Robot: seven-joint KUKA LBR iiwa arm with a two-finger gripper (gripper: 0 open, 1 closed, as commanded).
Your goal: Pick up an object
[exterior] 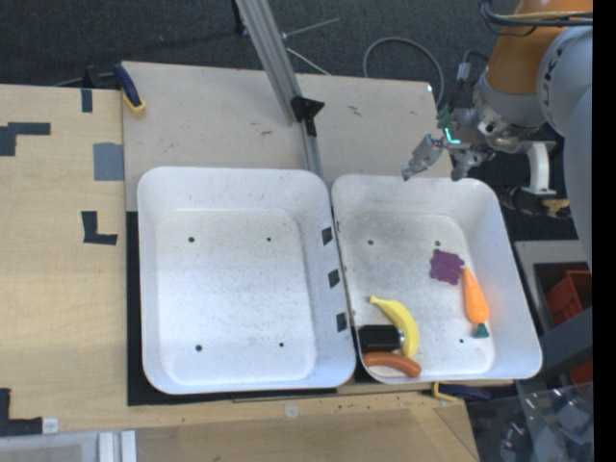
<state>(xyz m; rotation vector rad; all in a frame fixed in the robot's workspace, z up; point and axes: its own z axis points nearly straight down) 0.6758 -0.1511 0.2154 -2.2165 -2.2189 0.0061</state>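
Gripper poised above the far rim of the right bin, nothing yet picked up.

The gripper [441, 160] is seen at about 1 o'clock in the view, over the far edge of the right bin [510, 258], its two fingers spread apart with nothing held between them. The candidate objects are gathered in the near half of that bin, toward 6 o'clock from the gripper and well apart from it: a purple piece [446, 266], a carrot [474, 299] just beside it, a banana [399, 322], a black block [378, 337] and a sausage [393, 364] against the near wall. The purple piece and the carrot are judged nearest; the carrot's long axis runs roughly 12 to 6 o'clock. The left bin [154, 258] is passed over, and a descent toward the near side is judged necessary.
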